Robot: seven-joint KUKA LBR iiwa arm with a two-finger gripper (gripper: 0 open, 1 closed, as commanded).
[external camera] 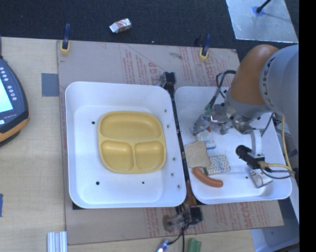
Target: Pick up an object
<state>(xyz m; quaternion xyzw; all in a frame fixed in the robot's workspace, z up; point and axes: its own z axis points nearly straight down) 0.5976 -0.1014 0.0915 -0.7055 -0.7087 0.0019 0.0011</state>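
- Gripper is low over the right bin, in its rear left part, close to the wall shared with the left bin. The arm comes in from the right, and its grey and orange bulk covers the bin's rear right corner.
- Gripper state: cannot tell. From above the metal parts read as one cluttered cluster. Nothing is seen held.
- Candidate objects all lie toward the front of the bin from the gripper, bunched together:
  - small blue-and-white item, nearest, just in front of the gripper; too small to identify.
  - tan square pad, lying flat, touching or nearly touching that item, close to the shared wall.
  - patterned packet, just right of the pad's front corner.
  - sausage, farthest forward, with its long axis running left to right and its right end slightly nearer the front wall.
- Judgement: the key offset is a short shift toward the front wall. The pad and the small item are the closest targets. Taking the sausage means closing across its short width.
- Whether pad, packet and sausage overlap or merely touch is unclear.
- A small metallic piece sits near the front right. Cannot tell whether it is loose.
- Left bin holds a yellow divided tray, well apart from the gripper.
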